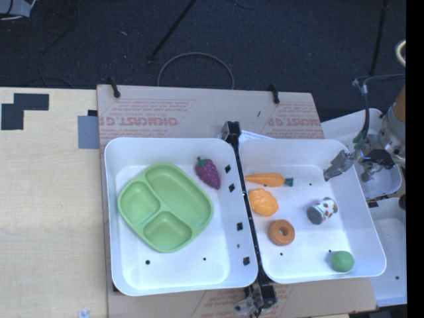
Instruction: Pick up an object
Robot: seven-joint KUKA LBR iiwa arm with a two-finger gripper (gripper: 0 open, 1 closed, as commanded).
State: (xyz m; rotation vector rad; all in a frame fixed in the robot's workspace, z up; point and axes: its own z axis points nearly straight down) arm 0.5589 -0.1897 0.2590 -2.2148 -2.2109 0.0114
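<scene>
The right bin (298, 270) holds a carrot (265, 179), an orange fruit (263, 202), a brown donut (281, 232), a small patterned cup (322, 211) lying on its side and a green lime (342, 261). In the left bin (132, 277) are a green divided plate (165, 206) and a bunch of purple grapes (207, 171). My gripper (351, 167) hangs over the right bin's far right rim, above and right of the cup. It is open, with nothing between its fingers.
A black divider (242, 204) runs between the two bins. Both bins rest on a cardboard sheet (199, 114). Cables and a white surface (387, 237) lie to the right of the right bin, under the arm.
</scene>
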